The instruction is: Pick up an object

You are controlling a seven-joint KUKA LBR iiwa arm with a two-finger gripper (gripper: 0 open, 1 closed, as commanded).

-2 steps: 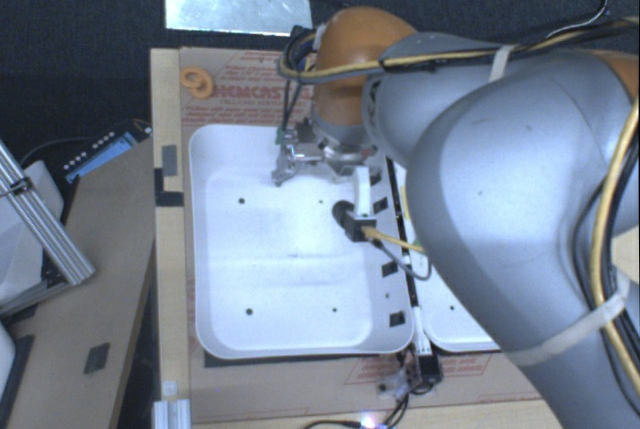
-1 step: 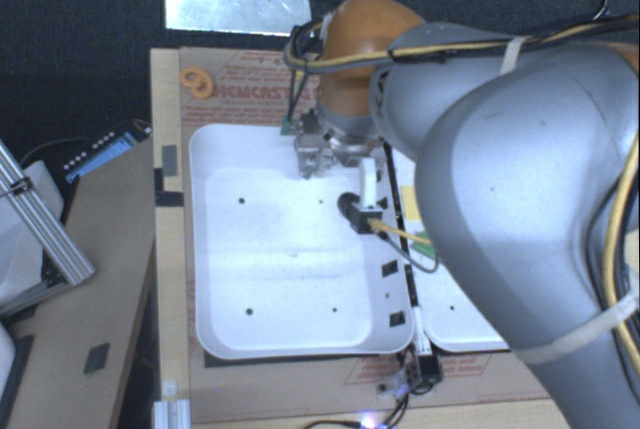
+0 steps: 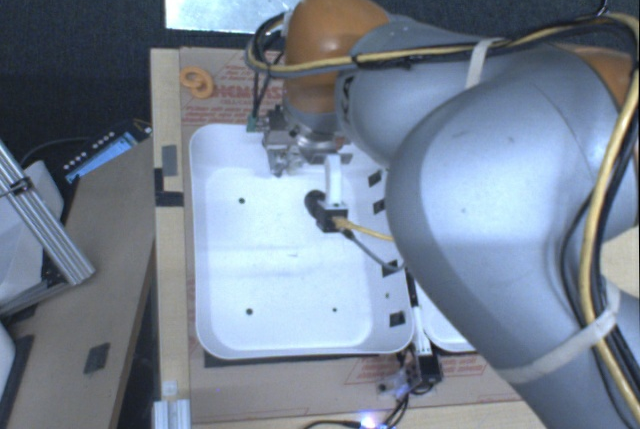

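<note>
Nearest us: shallow white plastic left bin (image 3: pixel 260 317), floor bare but for dark dots | right: shallow white right bin (image 3: pixel 448 335), mostly behind the bulky grey arm (image 3: pixel 480 177); we judge any object lies hidden there | far rim of left bin: two-finger gripper (image 3: pixel 288 155), open or closed we cannot tell | step: find a target before descending.

A: Any wording you can read?

B: None. Red print runs across the cardboard sheet (image 3: pixel 228 89) at the upper left, above the white bin (image 3: pixel 215 217), and again near the frame's bottom edge, all too blurred.
</note>
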